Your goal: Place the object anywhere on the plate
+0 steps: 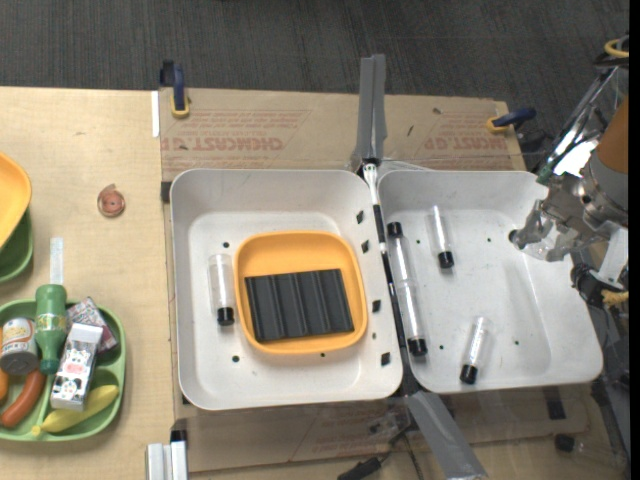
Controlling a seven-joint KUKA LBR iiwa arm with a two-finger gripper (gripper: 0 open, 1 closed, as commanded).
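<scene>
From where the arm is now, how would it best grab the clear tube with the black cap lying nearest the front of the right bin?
Probably by the middle of the clear tube, coming straight down from above. It lies flat on the right bin floor, slanted, with open space around it, so the gripper would turn its fingers across the narrow width rather than along it.

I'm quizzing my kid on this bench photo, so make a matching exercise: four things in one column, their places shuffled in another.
Things:
1. orange plate
2. dark ribbed block
3. green bottle
4. clear tube with black cap

Places:
A. right bin
B. on the orange plate
C. green tray on the wooden table
D. left bin

Pairs: 1-D, 2-B, 3-C, 4-A
</scene>
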